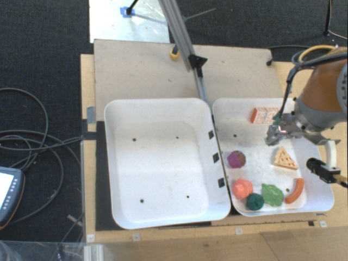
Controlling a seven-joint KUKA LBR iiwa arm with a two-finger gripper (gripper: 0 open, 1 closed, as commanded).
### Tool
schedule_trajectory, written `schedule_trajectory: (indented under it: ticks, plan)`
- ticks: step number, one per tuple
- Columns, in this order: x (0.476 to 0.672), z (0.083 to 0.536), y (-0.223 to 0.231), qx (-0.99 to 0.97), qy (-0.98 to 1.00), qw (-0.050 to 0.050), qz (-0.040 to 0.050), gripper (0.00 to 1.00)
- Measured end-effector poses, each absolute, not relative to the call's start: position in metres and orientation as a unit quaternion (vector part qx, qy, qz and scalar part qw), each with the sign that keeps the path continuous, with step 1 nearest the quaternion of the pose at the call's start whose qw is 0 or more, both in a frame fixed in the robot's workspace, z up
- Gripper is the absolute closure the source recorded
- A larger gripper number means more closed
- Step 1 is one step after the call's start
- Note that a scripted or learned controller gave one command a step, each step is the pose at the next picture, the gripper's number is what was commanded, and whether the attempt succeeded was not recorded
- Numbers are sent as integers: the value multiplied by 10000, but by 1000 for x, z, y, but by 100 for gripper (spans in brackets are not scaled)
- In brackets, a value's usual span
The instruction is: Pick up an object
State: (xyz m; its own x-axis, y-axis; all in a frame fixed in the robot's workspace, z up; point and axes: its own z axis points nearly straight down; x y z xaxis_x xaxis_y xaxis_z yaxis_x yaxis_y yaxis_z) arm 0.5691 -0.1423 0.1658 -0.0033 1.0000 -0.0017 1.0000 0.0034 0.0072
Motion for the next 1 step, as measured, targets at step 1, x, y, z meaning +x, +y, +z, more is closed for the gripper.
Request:
schedule_trajectory:
  ticks: [1]
  plan:
    - [570,214,-143,7054,7088,21,12,100]
